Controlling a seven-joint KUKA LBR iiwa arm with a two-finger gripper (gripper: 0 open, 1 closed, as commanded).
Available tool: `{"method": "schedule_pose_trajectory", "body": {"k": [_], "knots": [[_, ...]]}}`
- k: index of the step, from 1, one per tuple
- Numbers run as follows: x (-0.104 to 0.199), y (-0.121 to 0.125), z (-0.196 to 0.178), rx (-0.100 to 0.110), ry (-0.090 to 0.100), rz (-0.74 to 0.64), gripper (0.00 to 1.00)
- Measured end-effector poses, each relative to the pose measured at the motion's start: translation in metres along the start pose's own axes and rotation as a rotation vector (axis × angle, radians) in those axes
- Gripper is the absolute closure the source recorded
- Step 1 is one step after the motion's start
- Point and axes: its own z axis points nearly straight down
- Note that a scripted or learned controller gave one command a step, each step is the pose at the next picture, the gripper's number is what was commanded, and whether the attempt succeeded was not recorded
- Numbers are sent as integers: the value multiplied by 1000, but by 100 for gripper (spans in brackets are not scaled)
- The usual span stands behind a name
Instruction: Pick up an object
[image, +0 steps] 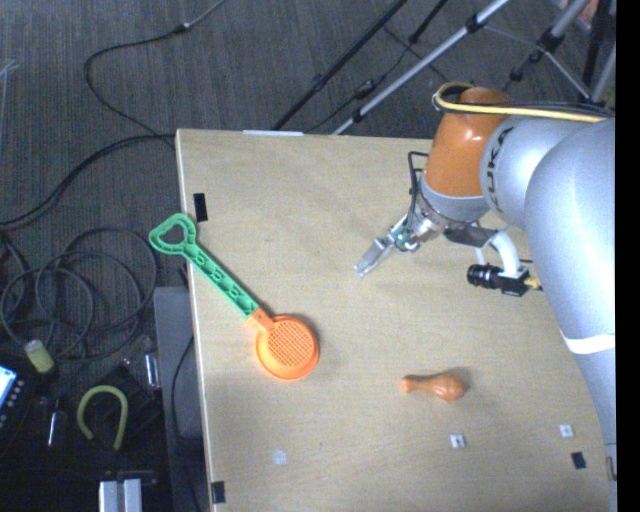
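Near the bench's right edge, gripper (372, 260) hangs, grip state unclear; far from strainer (284, 346) and pear-shaped toy (437, 385), could close on nothing.

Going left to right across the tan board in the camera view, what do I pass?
Green-handled orange strainer → gripper → orange pear-shaped toy → grey arm with orange band
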Motion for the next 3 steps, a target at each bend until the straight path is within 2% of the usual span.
{"method": "schedule_pose_trajectory", "body": {"k": [1, 2, 3], "knots": [[1, 1, -9, -3, 0, 0, 100], [1, 1, -9, -3, 1, 0, 0], [1, 1, -9, -3, 1, 0, 0]]}}
